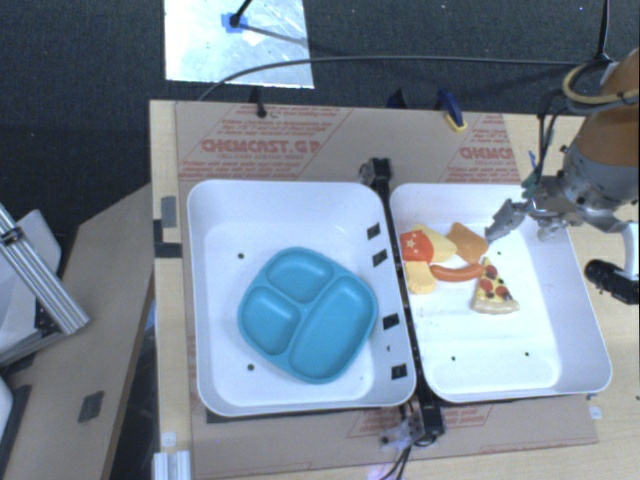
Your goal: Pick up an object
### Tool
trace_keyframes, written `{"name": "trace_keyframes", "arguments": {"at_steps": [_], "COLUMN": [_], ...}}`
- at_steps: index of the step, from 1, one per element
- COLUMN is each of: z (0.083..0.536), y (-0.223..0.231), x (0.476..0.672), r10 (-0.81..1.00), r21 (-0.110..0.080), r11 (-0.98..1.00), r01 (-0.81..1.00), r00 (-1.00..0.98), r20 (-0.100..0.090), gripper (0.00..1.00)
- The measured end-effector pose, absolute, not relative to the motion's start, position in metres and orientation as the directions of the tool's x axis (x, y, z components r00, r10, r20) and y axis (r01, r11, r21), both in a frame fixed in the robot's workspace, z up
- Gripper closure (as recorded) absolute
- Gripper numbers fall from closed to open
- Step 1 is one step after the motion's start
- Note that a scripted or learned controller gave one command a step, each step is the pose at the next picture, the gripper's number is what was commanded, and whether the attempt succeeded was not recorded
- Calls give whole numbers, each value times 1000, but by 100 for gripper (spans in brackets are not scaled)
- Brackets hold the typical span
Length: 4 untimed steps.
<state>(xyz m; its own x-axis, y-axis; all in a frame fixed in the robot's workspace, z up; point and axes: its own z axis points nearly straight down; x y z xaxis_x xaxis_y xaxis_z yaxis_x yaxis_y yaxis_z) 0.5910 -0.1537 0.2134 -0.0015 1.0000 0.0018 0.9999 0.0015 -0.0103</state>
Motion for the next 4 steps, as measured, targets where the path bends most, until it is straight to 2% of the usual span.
{"name": "trace_keyframes", "arguments": {"at_steps": [1,2,3,4], "z": [220,159,117,92], "y": [-153,-151,-151,-151], "x": [594,588,585,592], "r10": [1000,1000,1000,1000], "r21": [2,-3,-1,18], "r11": [4,2,1,0], "r01": [1000,1000,1000,1000], "r00": [-4,-2,-1,0], "r20": [0,1,0,-1], "gripper": [0,0,0,0]}}
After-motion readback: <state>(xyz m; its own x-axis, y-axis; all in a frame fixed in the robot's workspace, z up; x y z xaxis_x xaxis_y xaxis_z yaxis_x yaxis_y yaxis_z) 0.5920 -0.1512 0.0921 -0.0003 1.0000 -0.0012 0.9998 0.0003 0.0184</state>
